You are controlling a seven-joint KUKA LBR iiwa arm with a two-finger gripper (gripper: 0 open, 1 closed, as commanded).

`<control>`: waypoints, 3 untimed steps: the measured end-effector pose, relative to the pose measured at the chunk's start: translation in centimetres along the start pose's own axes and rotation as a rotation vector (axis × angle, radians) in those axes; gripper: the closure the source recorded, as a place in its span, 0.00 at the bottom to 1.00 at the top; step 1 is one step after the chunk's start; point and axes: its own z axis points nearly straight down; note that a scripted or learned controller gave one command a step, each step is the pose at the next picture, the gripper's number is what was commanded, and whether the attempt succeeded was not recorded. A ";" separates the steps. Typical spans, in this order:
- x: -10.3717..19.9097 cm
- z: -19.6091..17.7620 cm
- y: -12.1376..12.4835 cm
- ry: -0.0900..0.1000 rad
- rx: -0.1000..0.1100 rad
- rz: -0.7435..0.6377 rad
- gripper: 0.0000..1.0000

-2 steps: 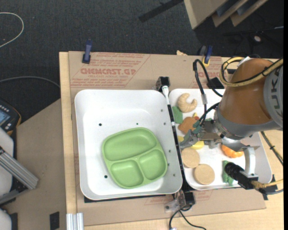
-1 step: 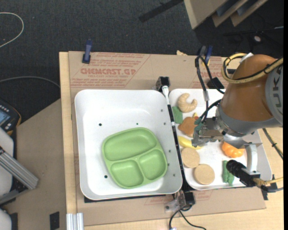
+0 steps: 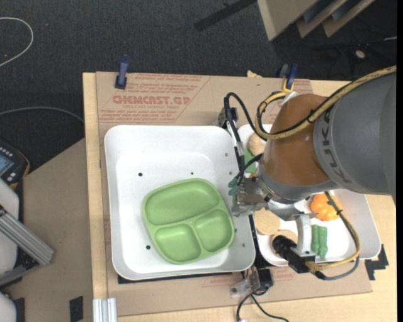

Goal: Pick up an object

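A green divided plate (image 3: 187,220) is seen lying flat in the left white bin (image 3: 126,151). Just right of the plate, the claw (image 3: 242,195) is located at the bin's right wall. An orange object (image 3: 322,206) and a green object (image 3: 320,240) are seen further right of the plate.

Dark carpet around a cardboard-covered tabletop

Charcoal carpeted floor (image 3: 126,38) fills the upper frame and left side, with a thin pale cable (image 3: 19,28) looping at upper left. The tabletop (image 3: 157,100) wears printed brown cardboard held by two blue clamps (image 3: 121,72). Tan boxes (image 3: 315,16) sit upper right.
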 end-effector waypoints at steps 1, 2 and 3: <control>3.4 -16.4 0.3 0.003 -0.027 0.000 1.00; -1.8 -3.2 -0.1 -0.005 0.005 0.013 1.00; 4.5 -10.4 0.2 0.000 -0.015 -0.001 1.00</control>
